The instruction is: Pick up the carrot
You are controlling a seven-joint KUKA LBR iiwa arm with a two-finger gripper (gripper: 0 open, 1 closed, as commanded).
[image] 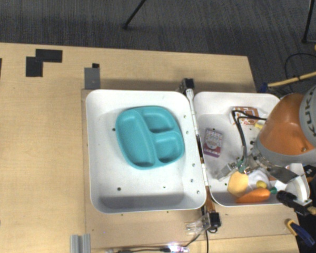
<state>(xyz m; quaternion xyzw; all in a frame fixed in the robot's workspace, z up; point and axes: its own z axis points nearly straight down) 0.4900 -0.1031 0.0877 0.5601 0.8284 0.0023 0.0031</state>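
Note:
The carrot (253,195) is orange and lies along the front wall of the right bin (216,109), near its front right corner. A yellow lemon-like fruit (238,183) touches its left end. My gripper (242,166) hangs low over the bin just behind the yellow fruit, up and to the left of the carrot. The grey arm and its orange band (286,128) cover the right half of the bin and hide most of the gripper.
A small yellow item (261,184) sits between the fruit and the carrot. A purple-and-white packet (213,142) lies at the right bin's left side, and a red-and-white packet (246,115) at its back. The left bin (102,157) holds a teal divided plate (149,136).

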